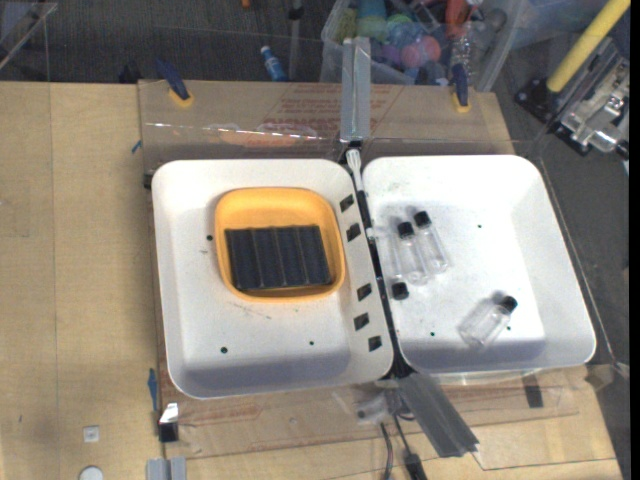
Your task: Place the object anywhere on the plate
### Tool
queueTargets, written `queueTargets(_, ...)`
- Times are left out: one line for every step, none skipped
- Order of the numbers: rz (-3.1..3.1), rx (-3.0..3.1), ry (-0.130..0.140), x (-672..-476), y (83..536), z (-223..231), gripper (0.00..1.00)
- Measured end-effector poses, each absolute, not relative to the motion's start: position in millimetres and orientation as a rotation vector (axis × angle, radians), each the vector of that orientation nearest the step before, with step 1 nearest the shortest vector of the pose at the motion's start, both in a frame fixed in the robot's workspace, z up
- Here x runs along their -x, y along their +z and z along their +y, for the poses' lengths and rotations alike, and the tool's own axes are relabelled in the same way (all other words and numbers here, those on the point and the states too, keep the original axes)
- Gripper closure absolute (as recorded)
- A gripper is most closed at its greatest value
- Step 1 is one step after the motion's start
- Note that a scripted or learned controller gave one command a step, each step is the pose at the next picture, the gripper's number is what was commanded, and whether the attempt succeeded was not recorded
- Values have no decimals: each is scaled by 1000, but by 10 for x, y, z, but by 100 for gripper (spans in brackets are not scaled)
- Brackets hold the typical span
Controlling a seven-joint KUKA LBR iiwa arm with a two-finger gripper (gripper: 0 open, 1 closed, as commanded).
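Wooden desk with a clear tote of colourful junk at the far edge, and two white bins pushed side by side. The left bin carries the orange plate, with a black ridged slab lying flat in the middle of it, inside the rim. The right bin has a few clear vials with black caps. A little cluster sits near the divider, and one vial lies on its side by itself toward the near right.

As for what the tool is doing, we honestly can't tell from this shot, so we're not guessing whether it's released or clenched.

Our read is that if the slab is the object, it's sitting on the plate and the job looks done. If it's one of the vials, nothing has been placed yet.

In that case the whole move turns on one thing. The plate is left of the vials, over the divider, and the arm comes in from the right. So the vials are on its near side and the plate is the longer reach.

The lone vial looks like the easiest pick, being well apart from the others. Its long axis runs on a diagonal, cap toward the far right and base toward the near left, so we'd want the tool closing across that line. It's round and clear, so we'd bet it rolls if nudged.
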State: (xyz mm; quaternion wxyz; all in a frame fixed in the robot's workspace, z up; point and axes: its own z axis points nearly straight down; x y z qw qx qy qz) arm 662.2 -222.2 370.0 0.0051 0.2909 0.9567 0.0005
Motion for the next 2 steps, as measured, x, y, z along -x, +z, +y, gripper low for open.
queueTargets(3098, -445, 0, -6610, 4091, -2212, 100)
queueTargets(3129, 63, -1, -6623, 4374, -2210, 100)
